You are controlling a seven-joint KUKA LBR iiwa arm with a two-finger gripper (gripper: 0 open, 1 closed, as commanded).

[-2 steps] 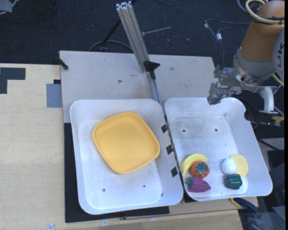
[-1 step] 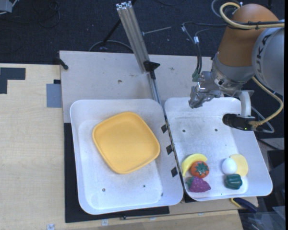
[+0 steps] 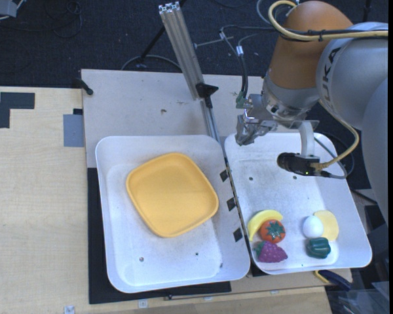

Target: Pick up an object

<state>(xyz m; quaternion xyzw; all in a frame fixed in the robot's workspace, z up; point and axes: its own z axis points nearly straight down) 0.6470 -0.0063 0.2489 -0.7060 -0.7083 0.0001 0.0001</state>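
My gripper (image 3: 247,134) hangs over the far left corner of the right bin (image 3: 285,188), with no object seen between its fingers. Along that bin's near edge lies a cluster of toy food: a yellow banana (image 3: 262,218), a red tomato (image 3: 272,231), purple grapes (image 3: 272,252), a white egg (image 3: 312,226), a yellow piece (image 3: 329,222) and a green pepper (image 3: 318,247). All of them lie well below the gripper, toward the front of the bin.
A yellow square plate (image 3: 171,193) lies in the left bin (image 3: 118,241). A slanted aluminium bar (image 3: 187,51) rises behind the bins. A black cable fitting (image 3: 298,163) hangs from the arm over the right bin.
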